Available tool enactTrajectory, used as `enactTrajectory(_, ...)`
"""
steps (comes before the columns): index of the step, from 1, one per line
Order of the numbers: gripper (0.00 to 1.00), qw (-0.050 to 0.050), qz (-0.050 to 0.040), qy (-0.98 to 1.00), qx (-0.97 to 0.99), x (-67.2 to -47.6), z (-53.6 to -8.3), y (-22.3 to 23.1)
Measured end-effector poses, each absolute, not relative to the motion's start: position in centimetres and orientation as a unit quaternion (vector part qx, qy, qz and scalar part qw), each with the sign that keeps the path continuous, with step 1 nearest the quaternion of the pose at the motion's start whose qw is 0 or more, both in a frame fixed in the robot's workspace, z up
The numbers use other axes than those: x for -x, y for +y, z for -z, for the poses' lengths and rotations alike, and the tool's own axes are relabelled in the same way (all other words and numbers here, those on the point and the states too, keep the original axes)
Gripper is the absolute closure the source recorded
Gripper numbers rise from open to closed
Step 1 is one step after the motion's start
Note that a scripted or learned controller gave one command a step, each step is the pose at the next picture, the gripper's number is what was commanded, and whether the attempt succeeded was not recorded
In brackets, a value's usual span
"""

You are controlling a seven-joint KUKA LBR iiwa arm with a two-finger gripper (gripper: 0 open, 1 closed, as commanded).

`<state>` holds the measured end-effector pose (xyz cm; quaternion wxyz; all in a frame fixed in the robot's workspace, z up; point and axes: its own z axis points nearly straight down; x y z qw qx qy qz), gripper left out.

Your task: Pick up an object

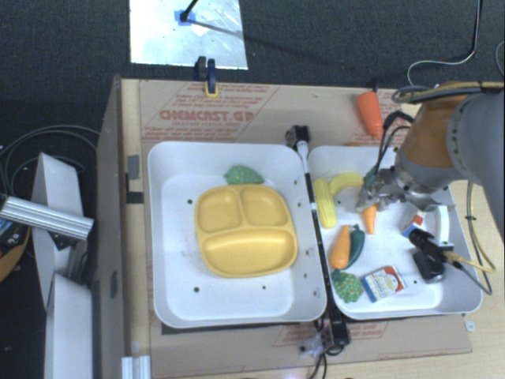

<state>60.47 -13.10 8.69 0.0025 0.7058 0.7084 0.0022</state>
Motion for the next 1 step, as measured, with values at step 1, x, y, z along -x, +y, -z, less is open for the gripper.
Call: enactTrajectory(1,1.0,0.002,-0.002,0.709,-0.705,-61.05,-18.58,-5.8)
